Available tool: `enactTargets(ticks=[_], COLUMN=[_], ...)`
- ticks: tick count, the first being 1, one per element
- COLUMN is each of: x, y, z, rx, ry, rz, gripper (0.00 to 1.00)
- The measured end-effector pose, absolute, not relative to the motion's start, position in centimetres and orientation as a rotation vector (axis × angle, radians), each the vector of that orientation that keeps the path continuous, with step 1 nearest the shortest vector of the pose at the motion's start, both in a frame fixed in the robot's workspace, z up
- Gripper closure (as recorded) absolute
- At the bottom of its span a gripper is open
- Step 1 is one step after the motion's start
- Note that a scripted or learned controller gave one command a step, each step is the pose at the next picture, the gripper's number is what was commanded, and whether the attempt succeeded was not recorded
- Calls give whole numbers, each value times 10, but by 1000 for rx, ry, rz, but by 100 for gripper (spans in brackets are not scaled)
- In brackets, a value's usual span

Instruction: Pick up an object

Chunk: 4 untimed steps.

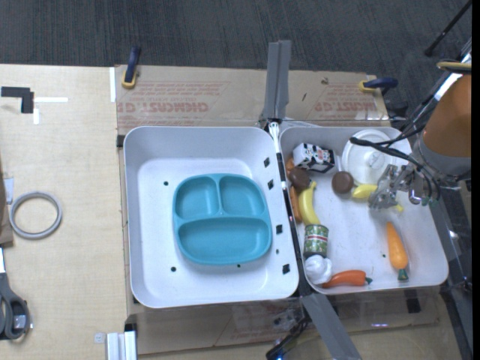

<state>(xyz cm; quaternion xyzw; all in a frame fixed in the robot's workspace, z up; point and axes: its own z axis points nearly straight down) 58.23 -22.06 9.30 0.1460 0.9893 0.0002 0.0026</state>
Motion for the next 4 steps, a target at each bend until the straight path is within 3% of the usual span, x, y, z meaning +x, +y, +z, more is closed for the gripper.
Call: enactTargets(ticks=[1,2,3,4], x=[582,502,503,490], y=[-220,-199,-198,-146], z=[92,92,101,228], rx=[458,654,648,568], ry=[3106,3072,3070,3086], rz=[2,1,0,0], gripper=[0,0,100,100])
